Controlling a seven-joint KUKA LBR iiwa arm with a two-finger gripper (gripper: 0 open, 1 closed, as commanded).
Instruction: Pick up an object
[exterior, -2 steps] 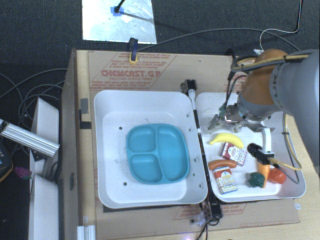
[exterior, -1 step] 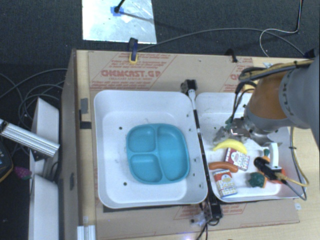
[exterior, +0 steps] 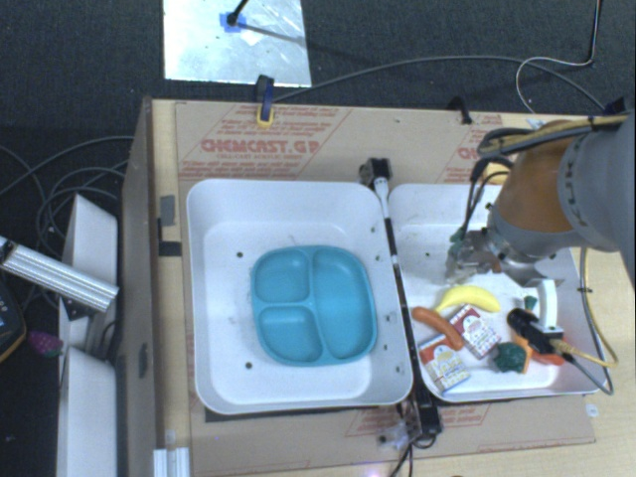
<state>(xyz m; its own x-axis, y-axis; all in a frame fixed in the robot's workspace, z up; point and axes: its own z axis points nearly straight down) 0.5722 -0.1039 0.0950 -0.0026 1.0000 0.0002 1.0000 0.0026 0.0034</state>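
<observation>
- Nearest the lens: small carton (exterior: 449, 368) at the right bin's (exterior: 422, 207) front rim, one of two cartons, beside one sausage (exterior: 438, 326) and one banana (exterior: 469, 297).
- Hovering just above the banana: gripper (exterior: 467, 258), presumably lining up a pick; jaws' state cannot tell.
- One blue tray (exterior: 313, 302) in the left bin (exterior: 224, 217).
</observation>
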